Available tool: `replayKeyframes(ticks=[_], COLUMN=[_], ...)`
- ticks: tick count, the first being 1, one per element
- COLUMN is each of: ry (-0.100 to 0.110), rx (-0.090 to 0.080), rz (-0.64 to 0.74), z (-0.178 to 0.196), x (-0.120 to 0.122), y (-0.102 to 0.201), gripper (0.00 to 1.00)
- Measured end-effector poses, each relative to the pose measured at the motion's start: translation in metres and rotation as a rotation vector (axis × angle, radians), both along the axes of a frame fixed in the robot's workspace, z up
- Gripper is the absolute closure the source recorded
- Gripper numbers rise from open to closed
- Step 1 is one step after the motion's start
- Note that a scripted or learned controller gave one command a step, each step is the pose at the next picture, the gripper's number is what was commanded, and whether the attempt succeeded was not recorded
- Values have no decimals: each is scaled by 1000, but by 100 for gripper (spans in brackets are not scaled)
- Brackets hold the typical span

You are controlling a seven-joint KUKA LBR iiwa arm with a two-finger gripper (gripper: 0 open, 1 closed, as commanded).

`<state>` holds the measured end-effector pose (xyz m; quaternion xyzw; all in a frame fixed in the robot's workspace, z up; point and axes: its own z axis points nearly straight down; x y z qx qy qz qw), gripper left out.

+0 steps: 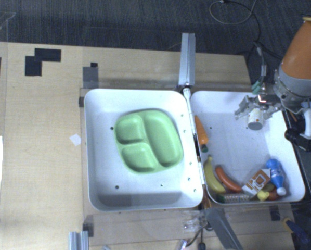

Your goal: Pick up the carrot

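Note:
An orange carrot [201,131] with a green tip lies along the left wall of the right bin [233,145], close to the divider. My gripper [254,112] hangs over the upper right part of that bin, well to the right of the carrot and apart from it. I see nothing between its fingers.
The left bin [101,155] holds a green three-part plate [147,140]. At the right bin's front lie a banana [212,175], a sausage [229,179], a small carton [256,182], a blue bottle [276,174] and other small items. A metal post [186,61] stands behind the divider.

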<state>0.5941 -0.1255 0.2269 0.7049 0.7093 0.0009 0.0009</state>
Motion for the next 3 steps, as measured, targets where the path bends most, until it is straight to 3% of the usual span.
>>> replayKeyframes(ticks=[1, 2, 3], ry=[-2, -5, -10], rx=[0, -3, -1], rz=[-68, 104, 107], z=[-59, -132, -121], x=[76, 27, 29], y=[42, 41, 42], gripper=[0, 0, 100])
